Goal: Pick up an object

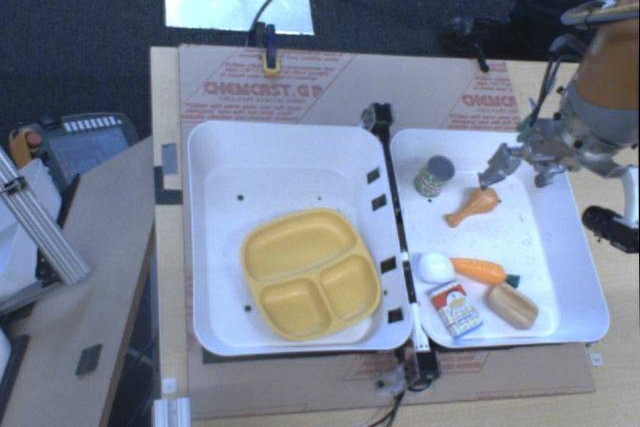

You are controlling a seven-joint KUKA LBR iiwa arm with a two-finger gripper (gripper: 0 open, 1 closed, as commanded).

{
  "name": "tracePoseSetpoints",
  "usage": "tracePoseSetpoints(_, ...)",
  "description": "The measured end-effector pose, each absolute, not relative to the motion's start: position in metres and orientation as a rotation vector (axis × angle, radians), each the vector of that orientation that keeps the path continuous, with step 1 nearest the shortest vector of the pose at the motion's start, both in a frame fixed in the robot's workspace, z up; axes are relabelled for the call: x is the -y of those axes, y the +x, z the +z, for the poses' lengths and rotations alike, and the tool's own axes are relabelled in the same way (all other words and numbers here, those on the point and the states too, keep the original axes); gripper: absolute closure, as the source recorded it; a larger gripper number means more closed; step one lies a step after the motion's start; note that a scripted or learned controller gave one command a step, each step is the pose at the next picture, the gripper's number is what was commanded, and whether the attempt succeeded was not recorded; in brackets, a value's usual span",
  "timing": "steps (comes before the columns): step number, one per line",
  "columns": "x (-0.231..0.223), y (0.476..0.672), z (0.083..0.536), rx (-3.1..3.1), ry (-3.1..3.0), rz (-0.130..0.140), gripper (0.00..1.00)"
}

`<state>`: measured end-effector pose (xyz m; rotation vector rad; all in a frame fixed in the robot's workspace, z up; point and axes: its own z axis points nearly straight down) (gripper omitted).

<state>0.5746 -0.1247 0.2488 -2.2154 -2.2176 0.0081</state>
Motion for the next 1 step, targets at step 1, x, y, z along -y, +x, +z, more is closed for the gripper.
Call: tracePoseSetpoints(1,0.1246,0.5766,0.2540,2.225,-2.219,-0.001,0.00)
